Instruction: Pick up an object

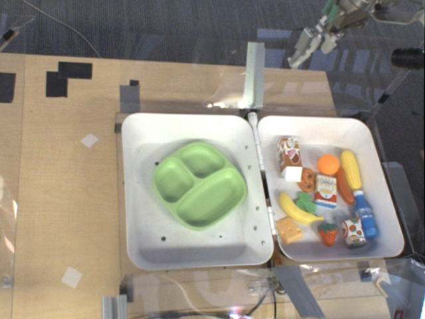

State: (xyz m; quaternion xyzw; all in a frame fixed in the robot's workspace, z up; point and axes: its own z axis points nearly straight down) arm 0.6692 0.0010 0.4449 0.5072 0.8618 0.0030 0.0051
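- A wooden surface carries two shallow white bins side by side, seen from above at a slant.
- The left bin holds a green divided plate with three compartments, sitting near its centre.
- The right bin holds a cluster of toy foods.
- A yellow banana lies at about 7 o'clock in that bin, its long axis running from 10 o'clock to 4 o'clock.
- A corn cob lies at about 2 o'clock, its long axis running nearly 12 to 6.
- An orange ball sits just beside the corn, on its 9 o'clock side.
- A blue bottle lies at about 4 o'clock, cap end pointing toward 12.
- A small brown carton stands at about 11 o'clock.
- The robot's jaws hang above the bench beyond the right bin's 12 o'clock edge, well apart from the toys, spread slightly with nothing between them.
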